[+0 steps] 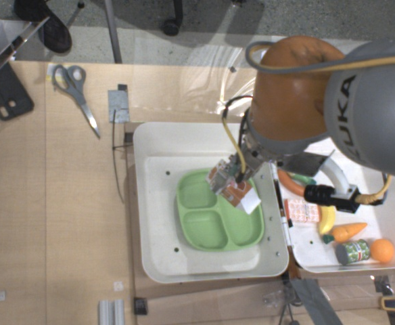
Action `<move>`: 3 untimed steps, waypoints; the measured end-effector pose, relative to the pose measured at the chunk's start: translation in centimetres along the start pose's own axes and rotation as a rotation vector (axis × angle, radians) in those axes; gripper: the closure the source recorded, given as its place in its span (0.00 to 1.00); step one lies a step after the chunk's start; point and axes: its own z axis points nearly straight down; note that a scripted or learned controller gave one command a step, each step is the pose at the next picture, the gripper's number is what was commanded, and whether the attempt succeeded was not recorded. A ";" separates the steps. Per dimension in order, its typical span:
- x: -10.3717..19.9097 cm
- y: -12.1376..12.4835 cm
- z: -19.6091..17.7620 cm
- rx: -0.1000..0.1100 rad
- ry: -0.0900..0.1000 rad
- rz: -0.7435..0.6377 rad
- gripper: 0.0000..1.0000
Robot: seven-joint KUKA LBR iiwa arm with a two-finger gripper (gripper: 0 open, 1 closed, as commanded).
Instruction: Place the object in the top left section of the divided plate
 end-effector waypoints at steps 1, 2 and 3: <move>6.3 -1.0 0.0 0.001 0.002 -0.238 1.00; -2.0 -3.5 7.6 0.002 0.001 -0.403 1.00; 2.7 -4.7 2.4 -0.002 -0.001 -0.607 1.00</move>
